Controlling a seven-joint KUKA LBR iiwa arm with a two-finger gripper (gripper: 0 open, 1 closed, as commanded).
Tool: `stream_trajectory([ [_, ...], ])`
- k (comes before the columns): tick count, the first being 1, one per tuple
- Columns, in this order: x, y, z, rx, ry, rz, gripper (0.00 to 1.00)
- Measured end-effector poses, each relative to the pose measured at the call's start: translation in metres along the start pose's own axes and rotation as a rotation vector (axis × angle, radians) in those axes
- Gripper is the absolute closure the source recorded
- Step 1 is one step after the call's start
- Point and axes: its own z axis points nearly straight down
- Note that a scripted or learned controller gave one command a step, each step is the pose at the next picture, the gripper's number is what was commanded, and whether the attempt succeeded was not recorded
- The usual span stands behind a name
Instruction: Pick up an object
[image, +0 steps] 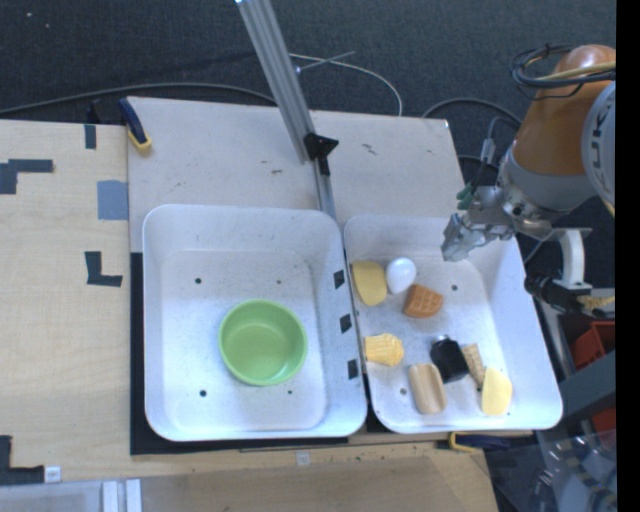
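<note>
Single fixed overhead camera, slanted down on both white bins (160, 300), arm (560, 130) from right.

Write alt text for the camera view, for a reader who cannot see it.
A grey and orange robot arm holds its claw over the top edge of the right white bin, which holds small food-like toys, among them a white egg and a waffle piece. The left white bin holds a green bowl.

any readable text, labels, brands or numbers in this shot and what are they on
"UK": partial dark letters on the grey arm near the view's right edge; the rest is cut off.
No other text can be read. The green bowl, the left bin, the right bin and the food pieces in it carry no visible print.
The dark tape marks on the bench are shapes, not letters.
</note>
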Motion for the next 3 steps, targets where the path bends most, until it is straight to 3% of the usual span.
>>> stream_trajectory([
  [3,0.150,-0.025,0.002,0.007,0.003,-0.005,1.00],
])
